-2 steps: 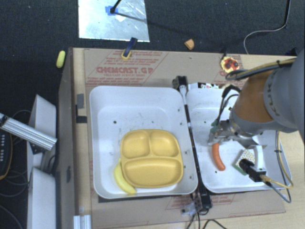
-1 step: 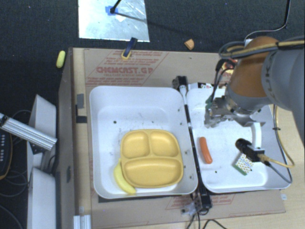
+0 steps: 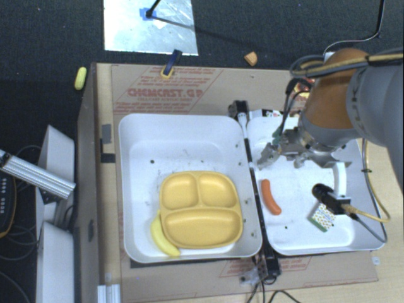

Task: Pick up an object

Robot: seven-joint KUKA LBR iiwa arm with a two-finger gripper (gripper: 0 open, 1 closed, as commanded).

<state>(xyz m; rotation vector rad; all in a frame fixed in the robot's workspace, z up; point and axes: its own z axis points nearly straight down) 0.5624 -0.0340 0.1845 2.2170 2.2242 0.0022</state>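
Approach looks like the step in hand: the gripper (image 3: 270,154) hangs over the upper left part of the right bin (image 3: 303,235), close to the divider between the 2 bins. Nothing is visibly held in it, and I cannot tell from this angle how wide it stands. The nearest candidate, an orange sausage (image 3: 271,196), lies on the bin floor near it, not touching. The next move likely calls for centring over the sausage, aligning across its narrow width, then descending.
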